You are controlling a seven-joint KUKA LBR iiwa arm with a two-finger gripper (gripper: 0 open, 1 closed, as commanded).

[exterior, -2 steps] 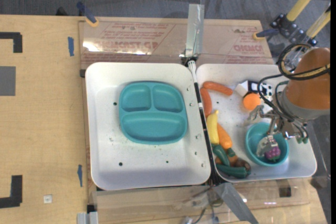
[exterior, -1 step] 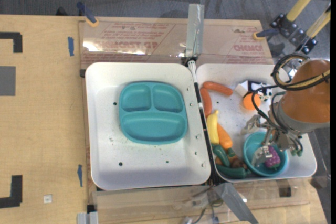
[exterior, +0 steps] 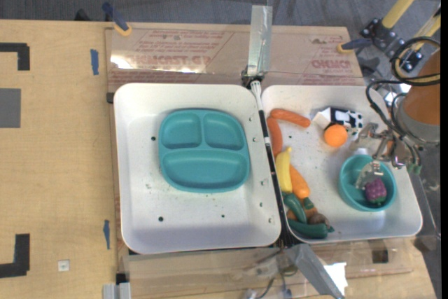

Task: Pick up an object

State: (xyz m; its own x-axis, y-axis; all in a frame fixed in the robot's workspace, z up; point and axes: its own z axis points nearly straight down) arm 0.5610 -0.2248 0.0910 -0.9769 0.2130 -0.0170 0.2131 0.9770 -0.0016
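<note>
The right bin point(exterior: 318, 157) holds several toy foods. An orange sausage point(exterior: 290, 117) lies at its back, beside an orange ball point(exterior: 336, 136) and a black-and-white toy point(exterior: 343, 117). A yellow piece point(exterior: 283, 168), an orange piece point(exterior: 299, 183) and green vegetables point(exterior: 306, 217) line its left wall. A teal bowl point(exterior: 348, 185) at the right holds a purple grape bunch point(exterior: 376, 189). My gripper point(exterior: 374, 168) hangs over the bowl's back rim, just above the grapes. Nothing is visibly held in it.
The left bin point(exterior: 140, 206) holds a teal divided plate point(exterior: 204, 150). A ridge point(exterior: 262, 150) separates the two bins. Cables and the arm's orange band point(exterior: 420, 105) crowd the right bin's far right edge. A clear panel point(exterior: 259, 38) stands behind the bins.
</note>
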